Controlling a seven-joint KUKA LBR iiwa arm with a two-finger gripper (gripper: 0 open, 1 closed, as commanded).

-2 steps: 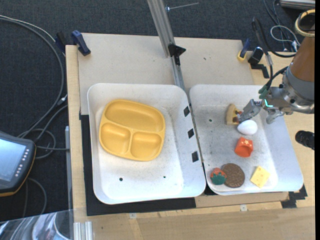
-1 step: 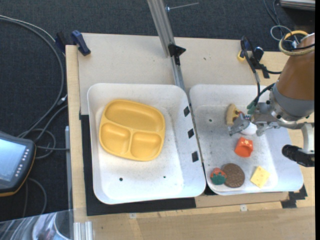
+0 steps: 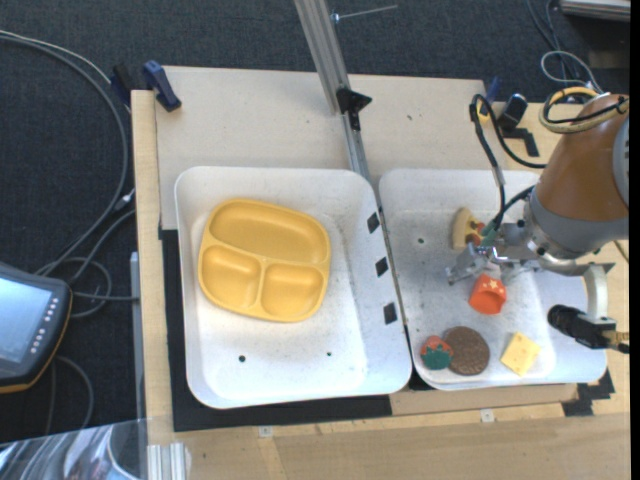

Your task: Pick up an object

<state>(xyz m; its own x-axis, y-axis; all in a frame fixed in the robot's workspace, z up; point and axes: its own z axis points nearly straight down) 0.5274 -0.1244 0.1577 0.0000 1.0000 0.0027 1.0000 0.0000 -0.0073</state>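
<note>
You are watching the gripper (image 3: 472, 266) hanging low in the right bin (image 3: 420, 208) with its fingers apart and nothing between them, just left of and above the orange object (image 3: 488, 294), so a close from here is risking a miss or a nudge of that object aside. Nearest you from the orange object, a brown disc (image 3: 466, 350), a red-and-green piece (image 3: 436, 352) and a yellow wedge (image 3: 520, 353) are lying along the front wall, a cream piece (image 3: 462, 228) is sitting just beyond the gripper, and well to its left a yellow divided tray (image 3: 264, 259) is lying in the left bin (image 3: 200, 368).

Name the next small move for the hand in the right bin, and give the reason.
Probably lower slightly onto the orange object: the hand sits just up and left of it in the right bin, with nothing visibly between its fingers.
</note>
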